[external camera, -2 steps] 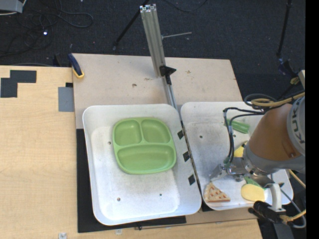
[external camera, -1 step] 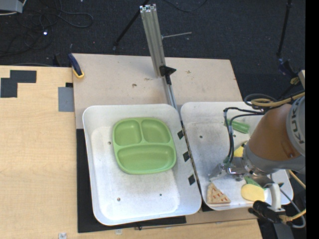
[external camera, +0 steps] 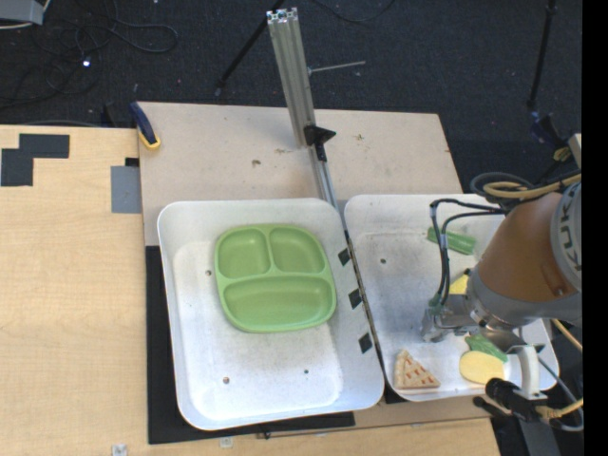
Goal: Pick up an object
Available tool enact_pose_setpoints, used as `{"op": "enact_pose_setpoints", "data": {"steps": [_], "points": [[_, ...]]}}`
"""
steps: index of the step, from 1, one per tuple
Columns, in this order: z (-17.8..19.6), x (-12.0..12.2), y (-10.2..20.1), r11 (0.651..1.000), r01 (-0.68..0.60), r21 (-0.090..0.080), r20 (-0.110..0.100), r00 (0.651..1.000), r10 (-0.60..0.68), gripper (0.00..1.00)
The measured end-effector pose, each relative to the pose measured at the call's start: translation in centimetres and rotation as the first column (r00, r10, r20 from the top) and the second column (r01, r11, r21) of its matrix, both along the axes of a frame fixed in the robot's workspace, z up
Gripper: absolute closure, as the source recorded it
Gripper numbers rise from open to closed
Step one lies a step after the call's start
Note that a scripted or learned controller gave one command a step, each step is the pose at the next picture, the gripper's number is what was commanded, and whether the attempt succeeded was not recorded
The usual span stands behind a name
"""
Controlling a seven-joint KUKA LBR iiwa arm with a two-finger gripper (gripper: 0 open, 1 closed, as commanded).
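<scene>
Camera view has the gripper (external camera: 440, 329) low in the right bin (external camera: 389, 255), its fingers too hidden to judge. Just below and left lies a flat, waffled toast wedge (external camera: 415, 371), point upward (a yellow piece (external camera: 478, 366) sits nearer the arm). A glossy green divided plate (external camera: 275, 277) fills the left bin (external camera: 190, 255).

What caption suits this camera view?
Robot arm reaches into the right bin near a toast slice; a green tray fills the left bin.

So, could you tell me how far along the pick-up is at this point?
Done: the arm has reached into the right bin. In hand: the gripper sits low on the bin floor, with nothing visibly between its fingers. Left: grasping and lifting something, such as the waffle-like wedge or the yellow piece nearby.
</scene>
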State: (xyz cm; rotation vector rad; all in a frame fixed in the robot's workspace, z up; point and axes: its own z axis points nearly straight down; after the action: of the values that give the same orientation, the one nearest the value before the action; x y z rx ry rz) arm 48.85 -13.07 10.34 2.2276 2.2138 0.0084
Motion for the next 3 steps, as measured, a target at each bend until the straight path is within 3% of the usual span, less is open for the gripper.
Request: {"op": "enact_pose_setpoints", "data": {"steps": [2,3], "points": [[10.9,-0.2,-0.1,1.0,-0.007,-0.004,-0.002,1.0,0.007,1.0],[11.7,1.5,5.8,1.0,-0.012,-0.002,-0.006,1.0,0.012,1.0]]}}
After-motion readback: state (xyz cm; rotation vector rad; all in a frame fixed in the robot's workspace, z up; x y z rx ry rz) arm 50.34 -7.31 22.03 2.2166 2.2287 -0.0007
